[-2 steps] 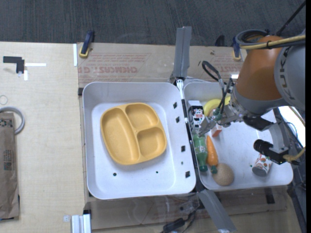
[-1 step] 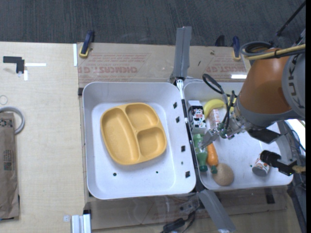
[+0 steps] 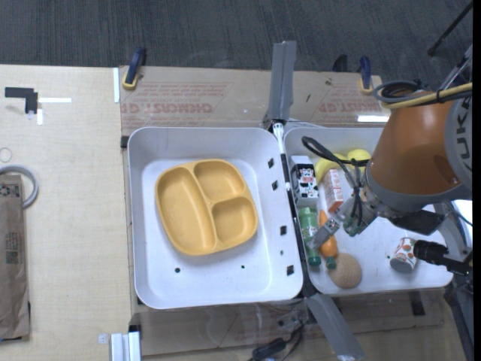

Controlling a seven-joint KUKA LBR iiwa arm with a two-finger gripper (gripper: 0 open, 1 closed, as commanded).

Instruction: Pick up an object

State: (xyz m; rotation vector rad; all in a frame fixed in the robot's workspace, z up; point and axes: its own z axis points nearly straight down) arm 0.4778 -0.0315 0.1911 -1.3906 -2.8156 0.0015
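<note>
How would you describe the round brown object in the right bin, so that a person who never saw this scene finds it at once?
Start at the right bin, the one the orange-banded arm reaches over. Go to its near edge, left of the middle: the round brown object lies there, just below the hand. It is dull tan and ball-like, unlike the long green bottle to its left and the small printed cup to its right.

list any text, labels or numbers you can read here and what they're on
"CHEMCAST GP", or something close: red print on the brown cardboard sheet behind the bins, upside down in this view, repeated at its right end.
"UK": white letters on the robot arm, cut off by the picture's edge.
Small packages in the right bin: printed, too small to read.
Brown bag at far left: print blurred, unreadable.
</note>
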